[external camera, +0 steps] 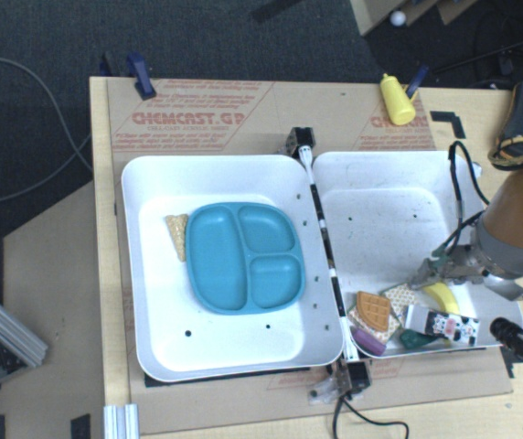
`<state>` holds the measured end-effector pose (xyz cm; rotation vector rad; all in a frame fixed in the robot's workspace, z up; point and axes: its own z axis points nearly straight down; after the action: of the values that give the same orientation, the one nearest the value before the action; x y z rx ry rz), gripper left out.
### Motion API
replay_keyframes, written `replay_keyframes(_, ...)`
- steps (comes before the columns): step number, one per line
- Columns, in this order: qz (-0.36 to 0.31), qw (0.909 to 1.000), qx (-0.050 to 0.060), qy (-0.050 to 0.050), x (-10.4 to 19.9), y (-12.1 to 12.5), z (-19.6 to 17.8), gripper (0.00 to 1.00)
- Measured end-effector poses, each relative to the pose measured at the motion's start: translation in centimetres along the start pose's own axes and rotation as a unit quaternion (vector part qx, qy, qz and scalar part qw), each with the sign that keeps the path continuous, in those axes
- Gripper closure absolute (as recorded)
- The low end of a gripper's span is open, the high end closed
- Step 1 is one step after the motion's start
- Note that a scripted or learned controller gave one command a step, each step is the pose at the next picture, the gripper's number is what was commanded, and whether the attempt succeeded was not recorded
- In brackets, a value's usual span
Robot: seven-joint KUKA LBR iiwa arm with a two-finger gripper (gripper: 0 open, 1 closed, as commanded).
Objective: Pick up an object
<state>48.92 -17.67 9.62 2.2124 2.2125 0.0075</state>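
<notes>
- The arm [517,218] reached in from the right, its gripper [437,273] low over the near right part of the right bin [380,181].
- Whether the gripper was released or clenched could not be told; the wrist hid that part.
- A yellow object [442,295], possibly a toy banana, lay just beside the gripper, amid a waffle-like piece [372,311], a purple item [368,341] and a patterned packet [444,325], all crowded at the near edge.
- The left bin [152,273] held a blue divided plate [243,256] with a cracker-like wedge [177,231] at its left.
- Risk: so tight a cluster could let a grasp snag a neighbour or slip off the rounded yellow object against the bin wall.
</notes>
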Motion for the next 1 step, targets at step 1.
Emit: replay_keyframes(1,-0.001,1.0,0.005,0.002,4.9,7.15,1.17,1.0)
